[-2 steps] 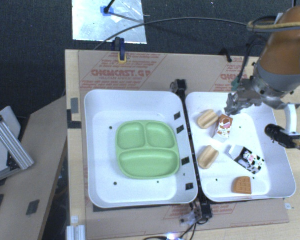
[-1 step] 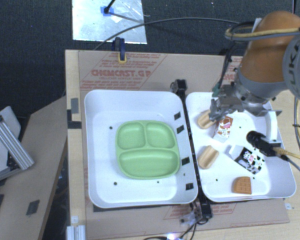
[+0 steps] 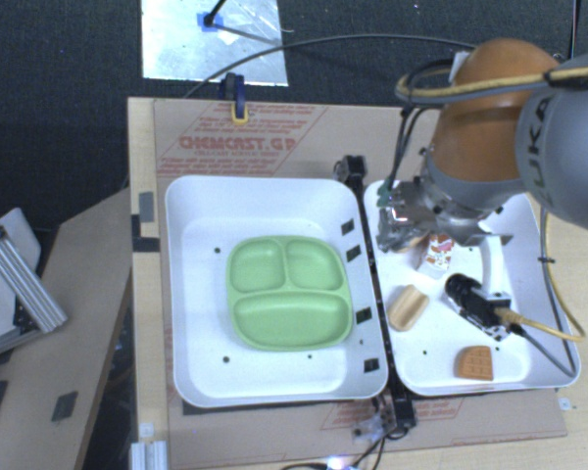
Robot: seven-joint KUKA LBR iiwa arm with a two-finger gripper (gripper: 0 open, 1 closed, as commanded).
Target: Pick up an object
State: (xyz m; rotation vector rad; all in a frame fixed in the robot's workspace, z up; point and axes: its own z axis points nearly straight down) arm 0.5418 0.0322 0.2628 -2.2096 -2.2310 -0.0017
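Three bits (carton [image 3: 438, 255], bun [image 3: 408, 307], waffle [image 3: 474, 363]) are left loose in the right bin [image 3: 433, 358], hence the end effector [image 3: 404, 218] held above; state can't be told.

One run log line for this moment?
end effector: over right white bin | nearby: small red-and-white carton | left white bin: green divided plastic plate

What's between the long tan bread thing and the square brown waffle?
Nothing. In the camera view, only bare floor of the right white bin lies between the long tan bread piece and the square brown waffle.
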